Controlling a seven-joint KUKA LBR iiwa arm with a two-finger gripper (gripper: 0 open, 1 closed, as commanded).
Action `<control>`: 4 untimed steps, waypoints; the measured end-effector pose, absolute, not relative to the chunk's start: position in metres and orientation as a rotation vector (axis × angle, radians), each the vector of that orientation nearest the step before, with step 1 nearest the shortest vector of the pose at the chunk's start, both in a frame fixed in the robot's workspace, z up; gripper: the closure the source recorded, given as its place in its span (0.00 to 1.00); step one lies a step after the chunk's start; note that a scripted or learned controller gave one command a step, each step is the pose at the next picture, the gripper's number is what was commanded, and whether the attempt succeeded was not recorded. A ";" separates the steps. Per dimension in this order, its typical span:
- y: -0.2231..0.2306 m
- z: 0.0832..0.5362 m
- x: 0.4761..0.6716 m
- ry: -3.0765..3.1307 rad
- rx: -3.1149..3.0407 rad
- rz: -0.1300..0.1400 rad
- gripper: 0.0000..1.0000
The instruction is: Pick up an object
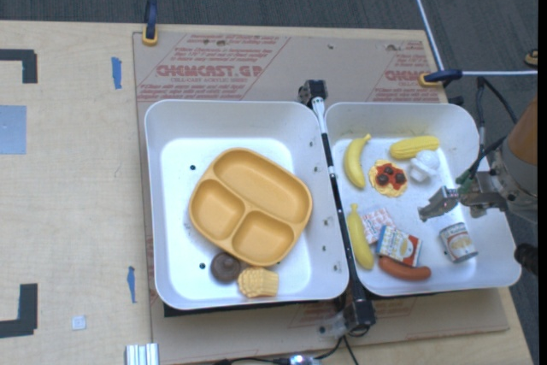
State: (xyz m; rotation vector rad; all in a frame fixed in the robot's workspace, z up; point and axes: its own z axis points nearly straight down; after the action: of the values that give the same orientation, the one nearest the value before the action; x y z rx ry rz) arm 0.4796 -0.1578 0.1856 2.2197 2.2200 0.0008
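My gripper (433, 207) hangs low over the right bin (494, 273), near its right side, pointing left. Just below and right of it stands a small silver can (459, 242). To its left lie a red-and-white carton (398, 245) and a pale packet (375, 224). A red sausage (404, 270) rests at the bin's front. Farther back are a pizza slice (391, 177), a white lump (423, 167) and a yellow corn cob (414, 147). Two bananas (355, 161) (360, 239) lie along the bin's left wall. Nothing shows in the gripper.
The left bin (162, 184) holds a yellow divided plate (249, 205), a brown round piece (225, 267) and a yellow ridged piece (258, 282) at its front. A black divider bar (329, 175) runs between the bins. Cables (491, 98) hang at the right.
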 end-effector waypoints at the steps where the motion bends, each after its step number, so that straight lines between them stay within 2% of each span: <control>1: -0.130 0.090 0.507 2.221 2.218 0.009 0.00; 2: -0.096 0.089 0.494 2.207 2.214 0.010 0.00; 3: -0.093 0.101 0.496 2.212 2.212 0.020 1.00; 4: -0.044 0.185 0.480 2.223 2.219 0.002 1.00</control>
State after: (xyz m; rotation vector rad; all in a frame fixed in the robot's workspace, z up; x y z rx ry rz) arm 0.4801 -0.0439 0.1848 2.2193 2.2227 0.0022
